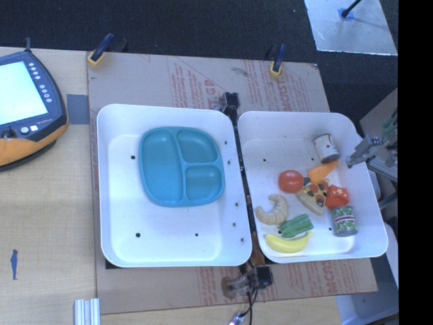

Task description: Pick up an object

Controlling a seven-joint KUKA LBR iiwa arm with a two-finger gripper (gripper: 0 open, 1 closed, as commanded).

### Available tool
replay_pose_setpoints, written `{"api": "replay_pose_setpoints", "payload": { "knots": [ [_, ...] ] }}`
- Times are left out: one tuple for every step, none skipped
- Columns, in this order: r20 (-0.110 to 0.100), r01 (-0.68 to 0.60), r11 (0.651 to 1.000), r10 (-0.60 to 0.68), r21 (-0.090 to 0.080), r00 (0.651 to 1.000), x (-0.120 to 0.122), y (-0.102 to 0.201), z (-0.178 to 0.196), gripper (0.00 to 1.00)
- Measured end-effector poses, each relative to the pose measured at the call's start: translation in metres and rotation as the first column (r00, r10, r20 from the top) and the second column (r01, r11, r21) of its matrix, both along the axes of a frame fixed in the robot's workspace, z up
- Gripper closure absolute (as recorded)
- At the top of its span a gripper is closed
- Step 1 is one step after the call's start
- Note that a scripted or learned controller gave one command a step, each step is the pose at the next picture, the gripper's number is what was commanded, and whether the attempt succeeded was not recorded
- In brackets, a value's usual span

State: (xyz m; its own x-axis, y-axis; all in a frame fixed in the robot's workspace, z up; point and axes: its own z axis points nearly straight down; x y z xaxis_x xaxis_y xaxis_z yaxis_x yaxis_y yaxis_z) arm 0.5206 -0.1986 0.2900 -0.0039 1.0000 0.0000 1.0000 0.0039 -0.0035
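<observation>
The right bin (362, 249) holds several toy foods: a red tomato (291, 181), an orange carrot (320, 171), a pizza slice (312, 196), a red pepper (337, 196), a croissant (272, 210), a green vegetable (295, 226) and a yellow banana (287, 242). A silver tin (325, 147) lies at the bin's back right, and a green-labelled can (344, 221) stands near the front right. My gripper (359, 156) sits over the bin's right rim, just right of the silver tin and the carrot. Nothing visible is held in it.
The left bin (115, 235) holds a blue divided plate (181, 166). A tablet in an orange case (27, 107) lies on the bench at far left. Clamps (100, 50) (276, 59) pin the cardboard at the back. Cables (243, 283) sit at the front between the bins.
</observation>
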Motion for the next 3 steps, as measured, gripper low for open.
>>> {"api": "replay_pose_setpoints", "payload": {
  "knots": [
    [-0.002, -0.001, 1.000, 0.001, 0.000, 1.000, -0.033, -0.013, -0.117, 0.00],
    [-0.003, -0.003, 1.000, 0.003, 0.000, 1.000, 0.041, -0.013, -0.200, 0.00],
    [-0.002, -0.004, 1.000, 0.004, 0.000, 1.000, 0.024, 0.033, -0.199, 0.00]
  ]
}}
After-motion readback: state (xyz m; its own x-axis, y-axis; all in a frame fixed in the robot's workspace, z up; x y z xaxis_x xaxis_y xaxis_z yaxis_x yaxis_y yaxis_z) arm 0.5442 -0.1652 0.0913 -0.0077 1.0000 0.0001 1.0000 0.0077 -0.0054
